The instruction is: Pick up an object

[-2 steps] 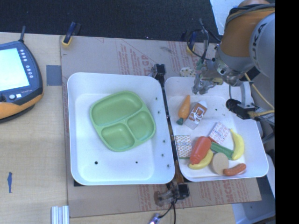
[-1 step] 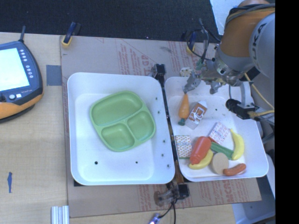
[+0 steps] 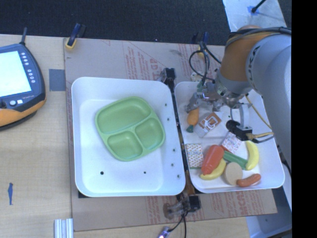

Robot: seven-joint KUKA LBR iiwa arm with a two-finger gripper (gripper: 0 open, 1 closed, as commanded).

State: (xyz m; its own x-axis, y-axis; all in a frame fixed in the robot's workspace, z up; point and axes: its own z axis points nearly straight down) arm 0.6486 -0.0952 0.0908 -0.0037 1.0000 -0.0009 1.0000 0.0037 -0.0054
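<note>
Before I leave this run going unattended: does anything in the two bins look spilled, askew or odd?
Nothing looks spilled or damaged. The green divided plate lies flat but turned at an angle in the left bin. The toy food, including a banana and a sausage, is heaped along the near side of the right bin.

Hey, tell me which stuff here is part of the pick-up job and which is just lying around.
Part of the job:
gripper
right bin
toy carrot
red pepper
banana
sausage

Lying about:
left bin
green divided plate
teach pendant
blue clamp
</note>
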